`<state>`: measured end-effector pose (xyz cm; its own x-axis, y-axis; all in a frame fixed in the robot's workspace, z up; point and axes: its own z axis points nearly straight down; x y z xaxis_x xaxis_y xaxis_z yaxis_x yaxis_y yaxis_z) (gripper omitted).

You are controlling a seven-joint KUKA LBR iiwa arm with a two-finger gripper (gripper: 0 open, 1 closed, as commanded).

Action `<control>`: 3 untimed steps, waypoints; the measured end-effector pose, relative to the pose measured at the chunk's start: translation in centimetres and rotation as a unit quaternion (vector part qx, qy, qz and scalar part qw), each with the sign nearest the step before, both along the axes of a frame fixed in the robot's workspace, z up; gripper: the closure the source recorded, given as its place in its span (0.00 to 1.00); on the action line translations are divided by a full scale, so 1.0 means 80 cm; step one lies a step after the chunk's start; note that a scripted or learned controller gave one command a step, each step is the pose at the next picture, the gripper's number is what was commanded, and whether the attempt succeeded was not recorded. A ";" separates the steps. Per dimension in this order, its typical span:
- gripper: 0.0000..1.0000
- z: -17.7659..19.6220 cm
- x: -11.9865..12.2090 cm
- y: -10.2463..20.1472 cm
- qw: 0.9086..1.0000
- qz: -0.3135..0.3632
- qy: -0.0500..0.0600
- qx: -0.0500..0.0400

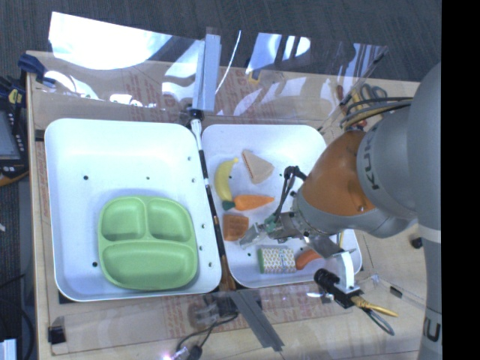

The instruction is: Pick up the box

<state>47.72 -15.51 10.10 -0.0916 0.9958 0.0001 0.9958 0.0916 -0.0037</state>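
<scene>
The box [276, 259] is lying flat near the right bin's [300, 137] front edge. The gripper [259, 232] is hovering just beside it, fingers apart, empty. Likely light, stiff cardboard; grasping across its short sides is advisable.

Bench [112, 109]: pale board surface, glare seen along far edge. Two shallow white bins are set directly on it, side by side and touching: left bin [67, 201], right bin [300, 137].
</scene>
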 end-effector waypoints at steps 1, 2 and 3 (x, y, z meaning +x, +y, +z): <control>0.00 -0.011 0.000 -0.052 0.999 -0.032 -0.002 -0.001; 0.00 -0.012 -0.001 -0.029 1.000 0.013 0.000 0.002; 0.00 -0.012 0.000 -0.046 1.000 -0.007 -0.001 0.000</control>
